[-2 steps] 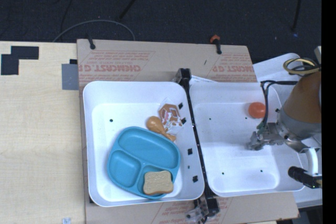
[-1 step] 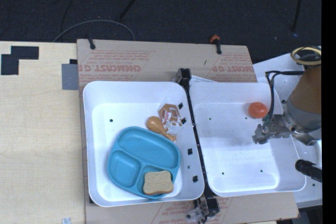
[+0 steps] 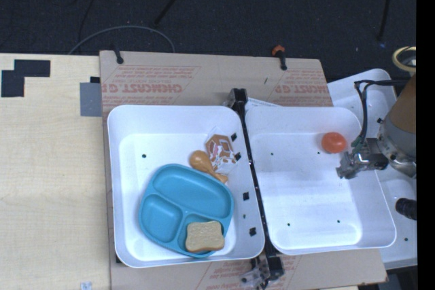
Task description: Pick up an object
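Note:
A small orange-red ball [image 3: 334, 142] rests in the right bin [image 3: 306, 227], near its far right corner. My gripper [image 3: 348, 167] hovers at that bin's right side, just below and to the right of the ball, apart from it. In the left bin [image 3: 129, 146] lies a blue divided plate [image 3: 177, 204] with a slice of toast [image 3: 204, 236] in its near compartment. A tan drumstick-like piece [image 3: 203, 162] and a brown-and-white patterned item [image 3: 221, 149] lie just beyond the plate.
A black divider [image 3: 248, 173] runs between the two bins. Cardboard [image 3: 204, 81] lies under them. Cables and the arm's grey body [image 3: 397, 139] crowd the right edge. A light wooden bench top [image 3: 47, 180] spreads to the left.

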Available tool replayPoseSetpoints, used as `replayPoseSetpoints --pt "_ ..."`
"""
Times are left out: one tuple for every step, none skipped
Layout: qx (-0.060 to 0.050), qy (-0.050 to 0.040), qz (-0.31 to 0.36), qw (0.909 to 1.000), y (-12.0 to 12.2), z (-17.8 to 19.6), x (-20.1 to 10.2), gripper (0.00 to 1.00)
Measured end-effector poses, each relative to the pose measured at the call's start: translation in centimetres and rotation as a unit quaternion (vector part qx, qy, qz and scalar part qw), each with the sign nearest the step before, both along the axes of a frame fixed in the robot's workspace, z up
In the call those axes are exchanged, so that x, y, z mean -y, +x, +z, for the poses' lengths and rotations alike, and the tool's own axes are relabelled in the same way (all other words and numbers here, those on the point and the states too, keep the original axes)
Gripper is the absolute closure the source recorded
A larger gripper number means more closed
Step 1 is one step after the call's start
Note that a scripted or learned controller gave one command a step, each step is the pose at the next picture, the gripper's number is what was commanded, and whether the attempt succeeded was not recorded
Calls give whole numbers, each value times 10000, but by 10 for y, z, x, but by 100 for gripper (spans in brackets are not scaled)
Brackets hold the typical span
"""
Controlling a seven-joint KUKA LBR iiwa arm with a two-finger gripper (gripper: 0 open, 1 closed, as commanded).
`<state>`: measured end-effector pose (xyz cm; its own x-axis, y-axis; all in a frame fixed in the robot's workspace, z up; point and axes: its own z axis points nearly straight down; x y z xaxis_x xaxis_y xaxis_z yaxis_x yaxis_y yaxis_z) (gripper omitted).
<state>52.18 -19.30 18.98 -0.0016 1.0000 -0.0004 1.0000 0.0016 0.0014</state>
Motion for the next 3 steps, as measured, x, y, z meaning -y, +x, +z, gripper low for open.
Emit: replayPoseSetpoints --pt "-1 0 3 10000 1 30 1 100" --pt "-15 11 14 10000 4 41 -50 100" --pt "-27 16 12 10000 3 31 -98 100"
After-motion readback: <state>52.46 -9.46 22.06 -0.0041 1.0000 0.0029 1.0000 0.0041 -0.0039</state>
